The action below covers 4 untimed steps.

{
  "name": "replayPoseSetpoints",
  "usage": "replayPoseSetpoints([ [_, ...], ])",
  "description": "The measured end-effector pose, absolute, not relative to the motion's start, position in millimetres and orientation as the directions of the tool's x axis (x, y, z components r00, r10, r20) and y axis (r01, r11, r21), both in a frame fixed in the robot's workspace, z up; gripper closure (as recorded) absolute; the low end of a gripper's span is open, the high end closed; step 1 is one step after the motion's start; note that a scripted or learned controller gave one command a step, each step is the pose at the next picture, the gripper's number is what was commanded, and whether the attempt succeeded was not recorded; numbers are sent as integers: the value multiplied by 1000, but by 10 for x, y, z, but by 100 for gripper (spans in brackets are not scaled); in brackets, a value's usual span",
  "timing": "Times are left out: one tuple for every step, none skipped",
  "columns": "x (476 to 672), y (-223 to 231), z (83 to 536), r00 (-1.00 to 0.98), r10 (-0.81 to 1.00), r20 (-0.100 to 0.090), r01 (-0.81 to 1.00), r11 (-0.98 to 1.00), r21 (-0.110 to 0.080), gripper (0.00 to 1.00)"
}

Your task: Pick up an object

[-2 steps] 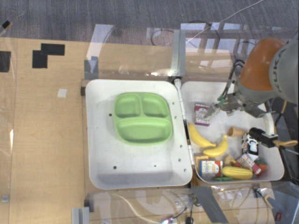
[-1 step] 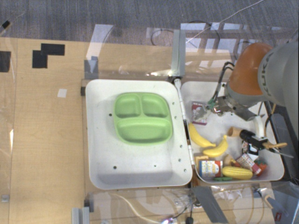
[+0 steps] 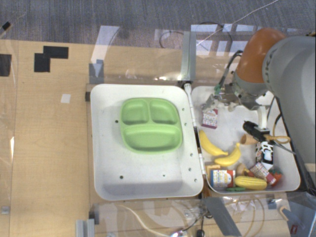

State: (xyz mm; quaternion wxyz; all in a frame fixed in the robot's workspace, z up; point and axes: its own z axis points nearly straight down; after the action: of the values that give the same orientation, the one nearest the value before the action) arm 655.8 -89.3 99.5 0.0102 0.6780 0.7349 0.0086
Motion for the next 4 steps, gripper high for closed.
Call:
replayPoseSetpoints([
  [5979,-878,1010,87,996,2,995,-87,40,0],
  [6274,-544,1870,102,995,1,995,-102,7,0],
  [6079,-967,1045,8,1000,-3,1000,-8,24,0],
  [5936,-873,1013,-5,1000,-6,999,6,43,0],
])
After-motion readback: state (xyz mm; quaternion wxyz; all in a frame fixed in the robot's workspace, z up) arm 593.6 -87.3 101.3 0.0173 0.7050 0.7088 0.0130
